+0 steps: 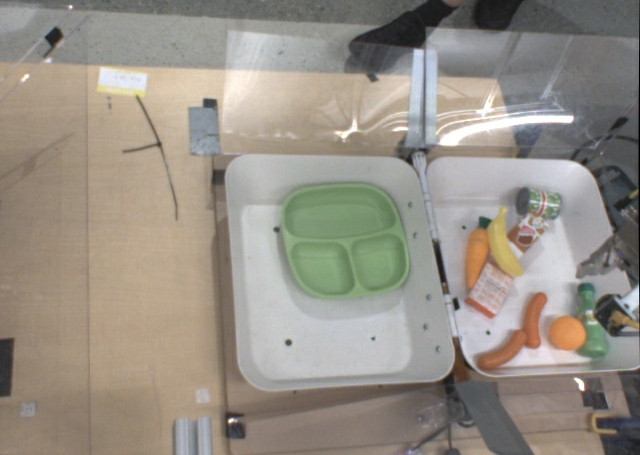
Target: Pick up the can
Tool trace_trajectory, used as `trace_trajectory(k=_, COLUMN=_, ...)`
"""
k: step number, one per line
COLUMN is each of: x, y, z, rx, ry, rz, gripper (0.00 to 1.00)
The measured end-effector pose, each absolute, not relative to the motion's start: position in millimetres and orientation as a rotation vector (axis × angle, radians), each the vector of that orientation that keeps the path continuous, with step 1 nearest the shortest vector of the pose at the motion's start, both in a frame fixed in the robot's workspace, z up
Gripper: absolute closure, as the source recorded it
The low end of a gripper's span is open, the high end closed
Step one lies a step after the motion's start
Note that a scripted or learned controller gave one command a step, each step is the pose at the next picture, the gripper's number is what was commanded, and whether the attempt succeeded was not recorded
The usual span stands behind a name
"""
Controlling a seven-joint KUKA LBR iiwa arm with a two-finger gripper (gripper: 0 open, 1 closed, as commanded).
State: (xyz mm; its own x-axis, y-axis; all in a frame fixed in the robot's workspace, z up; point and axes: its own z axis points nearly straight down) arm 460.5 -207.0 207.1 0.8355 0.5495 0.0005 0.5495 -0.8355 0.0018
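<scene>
The can [540, 204] lies on its side near the back of the right bin [470, 183]. It has a green and red label and a silver end. My gripper [606, 261] shows as a grey piece at the view's right edge, over the right side of that bin. It is to the right of the can and nearer the front, apart from it. Nothing shows in its grasp.
Beside the can lie a small red and white packet [526, 235], a banana [505, 248], a carrot [476, 256] and a carton [490, 292]. A sausage [520, 335], an orange [567, 333] and a green bottle [591, 328] lie at the front. The left bin [250, 343] holds a green divided plate [345, 241].
</scene>
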Motion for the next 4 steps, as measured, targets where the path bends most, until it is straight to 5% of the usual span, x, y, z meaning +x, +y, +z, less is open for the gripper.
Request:
trace_trajectory(k=1, x=459.4, y=-178, z=105, rx=2.991, ry=0.949, rz=0.008, gripper=0.00)
trace_trajectory(k=2, x=460.6, y=-179, z=116, rx=2.988, ry=0.953, rz=0.012, gripper=1.00)
trace_trajectory(k=3, x=458.0, y=-237, z=161, rx=2.967, ry=1.027, rz=0.003, gripper=1.00)
trace_trajectory(k=4, x=458.1, y=-236, z=161, rx=2.966, ry=1.030, rz=0.002, gripper=0.00)
